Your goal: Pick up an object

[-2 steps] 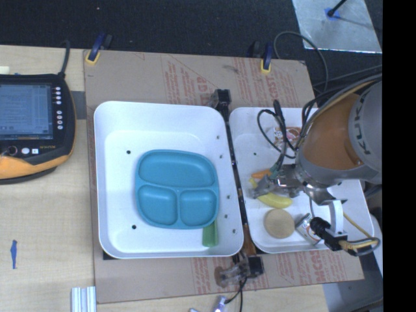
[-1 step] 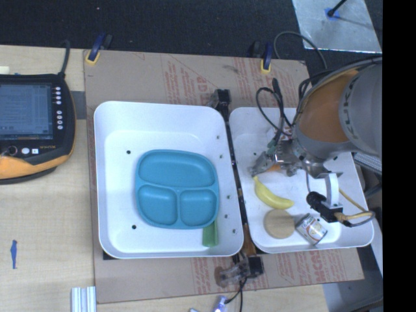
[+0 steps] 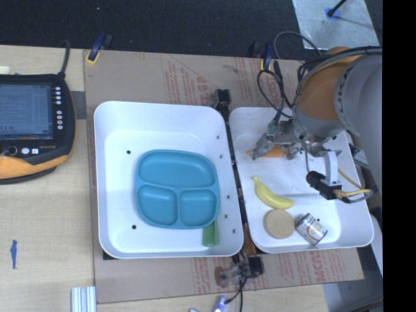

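My gripper (image 3: pixel 268 148) is low in the far part of the right bin (image 3: pixel 348 236), under the grey arm with its orange band (image 3: pixel 322 96). A small orange object (image 3: pixel 277 152) lies right at the gripper, partly hidden by it. Nearer the front of this bin lie a yellow banana (image 3: pixel 270 194), a flat tan disc (image 3: pixel 279 223) and a small silver can (image 3: pixel 311 229). The left bin (image 3: pixel 110 174) holds a blue divided plate (image 3: pixel 176 188), with a green object (image 3: pixel 210 234) at its front right corner.
A teach pendant with a screen (image 3: pixel 29 122) lies on the bench to the left of the bins. Cables (image 3: pixel 279 70) loop above the right bin beside the arm. A black fitting on the arm (image 3: pixel 323 184) hangs over the right bin's middle.
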